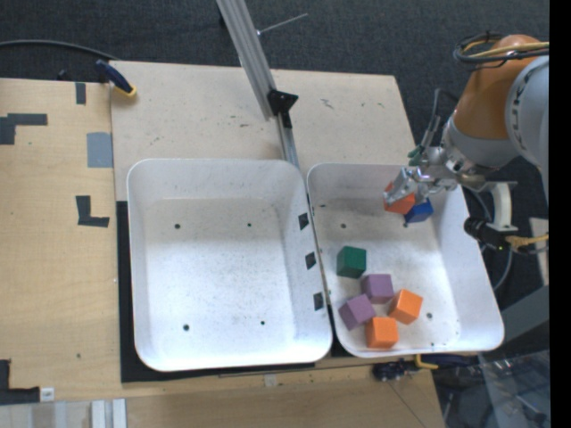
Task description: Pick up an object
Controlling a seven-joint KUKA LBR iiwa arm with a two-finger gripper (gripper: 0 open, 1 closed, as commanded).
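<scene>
Near the lower edge of the right bin (464, 324) lie two orange blocks (384, 332), two purple blocks (377, 286) and a green block (351, 261). Farther up, the arm (500, 96) slants in from the upper right; its gripper (406, 194) hangs over the bin, fingers closed around an orange-red block (399, 203), a blue block (419, 210) just beside.

The gripper (406, 196) hangs over the right bin (464, 279) with an orange block (399, 204) between its fingers, a blue block (419, 210) touching it. 5 blocks lie below.
</scene>
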